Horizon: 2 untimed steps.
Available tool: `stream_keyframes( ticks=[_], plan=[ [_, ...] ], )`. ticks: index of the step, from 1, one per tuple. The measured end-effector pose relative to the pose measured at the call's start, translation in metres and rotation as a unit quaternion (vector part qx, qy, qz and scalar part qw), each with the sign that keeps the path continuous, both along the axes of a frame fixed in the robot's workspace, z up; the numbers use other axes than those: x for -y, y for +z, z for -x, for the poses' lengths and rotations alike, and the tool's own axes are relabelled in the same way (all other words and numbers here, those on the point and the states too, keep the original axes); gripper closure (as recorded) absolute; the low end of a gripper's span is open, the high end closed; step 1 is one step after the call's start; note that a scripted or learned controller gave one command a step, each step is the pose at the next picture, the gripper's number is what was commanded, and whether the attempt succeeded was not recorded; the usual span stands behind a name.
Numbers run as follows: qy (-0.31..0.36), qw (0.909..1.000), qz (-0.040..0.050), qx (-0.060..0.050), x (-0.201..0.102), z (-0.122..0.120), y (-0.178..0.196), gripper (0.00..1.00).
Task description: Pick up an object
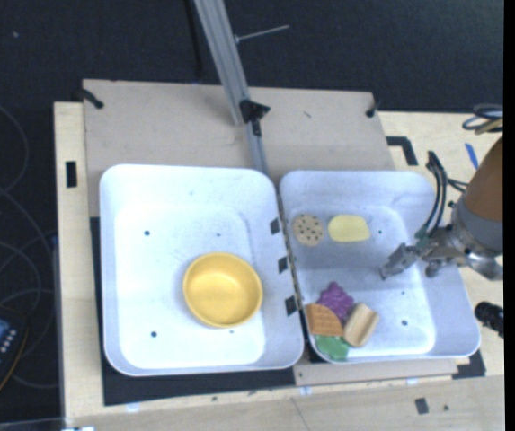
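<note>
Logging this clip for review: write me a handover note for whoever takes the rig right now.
Gripper: over the right bin, holding nothing; finger state unclear.
Right bin: cookie and yellow oval piece toward the back; purple grapes, waffle piece, bread roll and a green item clustered at the front.
Left bin: yellow bowl.
Done: nothing picked. Left: grasp and lift one object.
</note>
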<state>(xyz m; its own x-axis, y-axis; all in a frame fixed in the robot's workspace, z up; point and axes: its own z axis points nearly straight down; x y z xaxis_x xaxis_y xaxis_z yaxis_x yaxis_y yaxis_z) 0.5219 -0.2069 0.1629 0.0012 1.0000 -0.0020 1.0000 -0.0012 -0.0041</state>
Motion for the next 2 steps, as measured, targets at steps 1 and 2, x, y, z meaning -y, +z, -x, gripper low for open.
stream_keyframes(
  ticks=[1, 2],
  plan=[
    [0.000, 1.0000, 0.0001, 0.000, 0.0078, -0.0059, -0.0565, 0.00],
    [-0.001, 1.0000, 0.0008, 0.002, 0.0098, -0.0058, -0.0620, 0.00]
  ],
)
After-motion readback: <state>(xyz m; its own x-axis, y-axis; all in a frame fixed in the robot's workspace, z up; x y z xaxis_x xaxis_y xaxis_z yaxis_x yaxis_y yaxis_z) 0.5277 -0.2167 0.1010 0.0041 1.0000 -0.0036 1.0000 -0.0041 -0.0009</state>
